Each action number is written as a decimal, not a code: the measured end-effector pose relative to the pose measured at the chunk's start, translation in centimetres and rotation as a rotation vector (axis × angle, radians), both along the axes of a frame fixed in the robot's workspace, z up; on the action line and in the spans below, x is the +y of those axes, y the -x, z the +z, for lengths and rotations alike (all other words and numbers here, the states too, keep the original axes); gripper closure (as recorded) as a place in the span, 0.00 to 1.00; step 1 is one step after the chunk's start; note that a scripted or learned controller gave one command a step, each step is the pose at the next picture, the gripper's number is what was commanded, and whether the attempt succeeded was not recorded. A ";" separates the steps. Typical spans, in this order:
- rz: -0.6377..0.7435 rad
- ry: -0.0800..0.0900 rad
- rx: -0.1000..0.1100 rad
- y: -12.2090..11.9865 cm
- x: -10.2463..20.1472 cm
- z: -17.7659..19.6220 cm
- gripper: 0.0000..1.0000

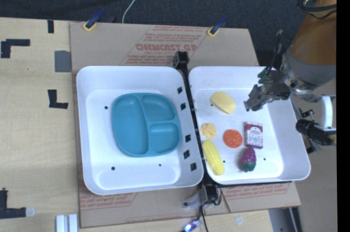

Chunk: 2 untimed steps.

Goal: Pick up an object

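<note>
Nearest candidate is the pale yellow lemon-shaped piece [223, 102], lying loose on the floor of the right bin [284, 116]; I'll use it as the landmark. Gripper [256, 100] hangs just right of it, apart from it, nothing between the fingers, and I can't tell from this slant whether they're spread or pressed together (dark clutter at the tip, no clear gap). Below the lemon piece: a small yellow-orange lump [208, 129], then a corn cob [213, 157] further down near the bin's front wall. Below and right of it: an orange-red round fruit [233, 138], a small red carton [254, 135] just beside that, and a purple eggplant-like piece [248, 160] under the carton. Well left of it, in the left bin [90, 132], a blue divided plate [146, 124]. My read: still the approach, no grasp yet. To do it well I'd centre over the lemon piece, straddle its short axis, and descend straight; it looks rounded, so an off-centre close may squirt it sideways toward the bin divider.
</note>
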<state>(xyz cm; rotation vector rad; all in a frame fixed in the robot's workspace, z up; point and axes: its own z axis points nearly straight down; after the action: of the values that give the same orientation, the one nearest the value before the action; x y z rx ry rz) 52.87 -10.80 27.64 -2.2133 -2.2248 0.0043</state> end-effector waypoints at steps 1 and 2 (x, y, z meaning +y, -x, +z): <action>0.001 0.000 0.000 0.0 5.8 -0.3 1.00; 0.000 0.001 -0.001 -0.2 11.3 -0.5 1.00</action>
<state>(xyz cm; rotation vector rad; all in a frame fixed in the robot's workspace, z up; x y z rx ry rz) 53.10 0.46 27.10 -2.2135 -2.2257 0.0045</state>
